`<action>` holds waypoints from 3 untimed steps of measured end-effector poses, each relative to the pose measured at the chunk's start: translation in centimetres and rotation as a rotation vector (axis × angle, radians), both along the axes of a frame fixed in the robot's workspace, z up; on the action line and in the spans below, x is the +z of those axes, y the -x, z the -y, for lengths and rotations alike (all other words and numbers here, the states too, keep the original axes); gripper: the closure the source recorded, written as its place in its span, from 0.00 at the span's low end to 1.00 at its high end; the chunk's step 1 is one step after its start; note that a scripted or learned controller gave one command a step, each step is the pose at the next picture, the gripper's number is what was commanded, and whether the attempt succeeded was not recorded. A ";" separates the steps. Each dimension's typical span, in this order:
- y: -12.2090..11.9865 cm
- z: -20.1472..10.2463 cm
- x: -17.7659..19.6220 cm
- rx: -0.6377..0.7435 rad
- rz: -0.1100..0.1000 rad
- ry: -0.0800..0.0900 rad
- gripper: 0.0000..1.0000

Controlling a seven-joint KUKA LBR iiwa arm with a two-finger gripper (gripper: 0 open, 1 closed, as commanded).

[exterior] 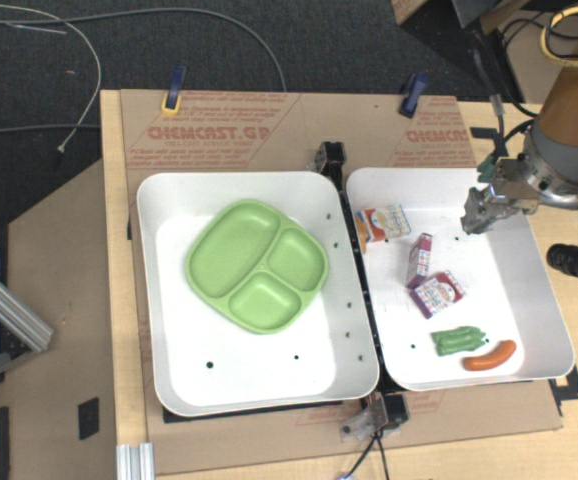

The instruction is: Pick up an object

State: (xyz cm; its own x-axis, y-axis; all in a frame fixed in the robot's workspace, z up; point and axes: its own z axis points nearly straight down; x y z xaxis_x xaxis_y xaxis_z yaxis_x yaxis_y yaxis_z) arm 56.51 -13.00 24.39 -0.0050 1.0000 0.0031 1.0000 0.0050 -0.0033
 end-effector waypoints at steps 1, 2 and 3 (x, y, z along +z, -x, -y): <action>-0.1 -5.2 -0.3 0.001 0.001 0.000 1.00; 1.7 -10.0 0.1 0.001 0.000 -0.001 1.00; 3.2 -15.3 -1.5 0.001 -0.002 -0.001 1.00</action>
State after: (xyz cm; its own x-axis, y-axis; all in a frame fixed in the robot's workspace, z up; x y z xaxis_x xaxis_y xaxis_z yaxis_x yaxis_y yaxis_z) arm 53.30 2.30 22.86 -0.0059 1.0000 0.0039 1.0000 0.0059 -0.0053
